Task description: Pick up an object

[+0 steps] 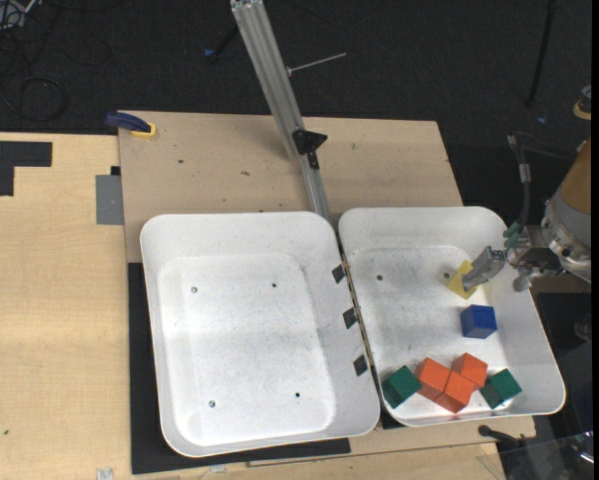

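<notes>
From the overhead camera, your gripper sits at three o'clock in the right bin, one finger tip against the yellow block; open or closed, I can't tell. Blue cube lies just below, with orange blocks and two green blocks at six o'clock.

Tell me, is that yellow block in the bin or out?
In. The yellow block lies inside the right bin, beside the hand.
</notes>
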`<move>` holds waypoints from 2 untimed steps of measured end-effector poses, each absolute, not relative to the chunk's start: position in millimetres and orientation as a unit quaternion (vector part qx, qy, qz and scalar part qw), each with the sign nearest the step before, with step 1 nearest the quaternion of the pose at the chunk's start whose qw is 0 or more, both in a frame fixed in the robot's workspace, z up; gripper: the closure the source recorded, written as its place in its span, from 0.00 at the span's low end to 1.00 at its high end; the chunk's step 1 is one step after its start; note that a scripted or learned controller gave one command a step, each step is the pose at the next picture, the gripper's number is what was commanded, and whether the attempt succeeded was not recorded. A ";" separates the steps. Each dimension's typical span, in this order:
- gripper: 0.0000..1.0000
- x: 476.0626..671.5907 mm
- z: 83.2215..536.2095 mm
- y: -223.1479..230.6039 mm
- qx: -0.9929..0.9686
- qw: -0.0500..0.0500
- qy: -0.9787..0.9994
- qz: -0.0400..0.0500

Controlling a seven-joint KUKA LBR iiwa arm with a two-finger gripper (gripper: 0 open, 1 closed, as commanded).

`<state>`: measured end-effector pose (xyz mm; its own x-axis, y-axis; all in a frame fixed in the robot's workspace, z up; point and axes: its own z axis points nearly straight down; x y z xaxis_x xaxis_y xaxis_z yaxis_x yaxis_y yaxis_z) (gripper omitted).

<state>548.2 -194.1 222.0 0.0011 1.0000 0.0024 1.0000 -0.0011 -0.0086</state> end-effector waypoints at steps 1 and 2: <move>0.00 536.7 169.0 -193.6 -0.708 0.004 -0.707 0.002; 0.00 544.3 115.0 -198.0 -0.708 -0.008 -0.706 -0.001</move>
<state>544.3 -198.0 115.0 0.0023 0.9999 -0.0099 0.9999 -0.0022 0.0130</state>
